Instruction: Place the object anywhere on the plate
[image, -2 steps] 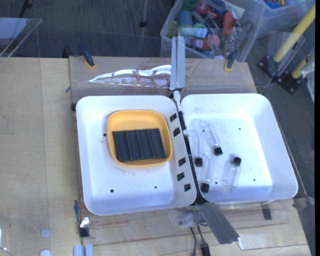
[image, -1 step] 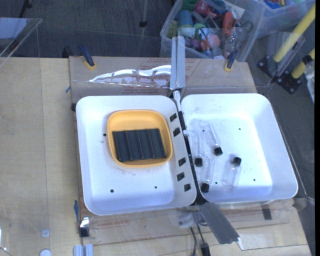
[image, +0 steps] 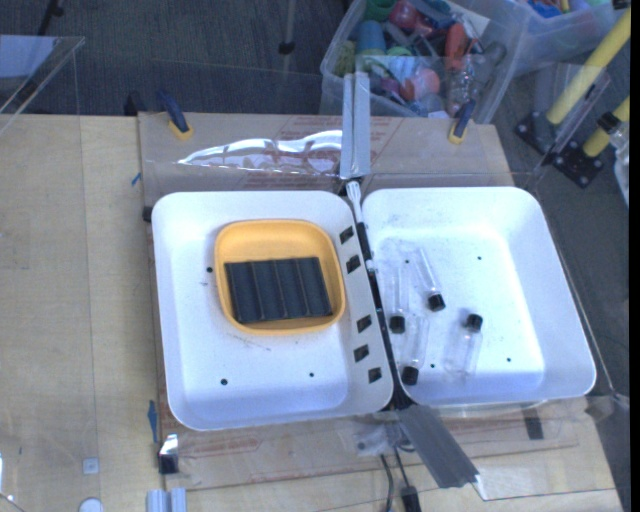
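Observation:
A yellow-orange plate (image: 232, 250) with rounded corners lies in the left white bin (image: 200, 385), toward its back. A black ribbed rectangular object (image: 278, 290) rests flat on the plate, covering most of its front half. In the right white bin (image: 520, 240) lie several clear plastic vials with black caps, among them one (image: 424, 282) near the middle, one (image: 464, 340) further right and one (image: 409, 362) beside the divider.
A black-marked divider strip (image: 360, 300) runs between the two bins. A crinkled clear plastic sheet (image: 265, 155) lies behind the left bin. Behind the bench stands a clear tub of coloured toys (image: 425, 55). Bare wooden bench (image: 70, 300) extends to the left.

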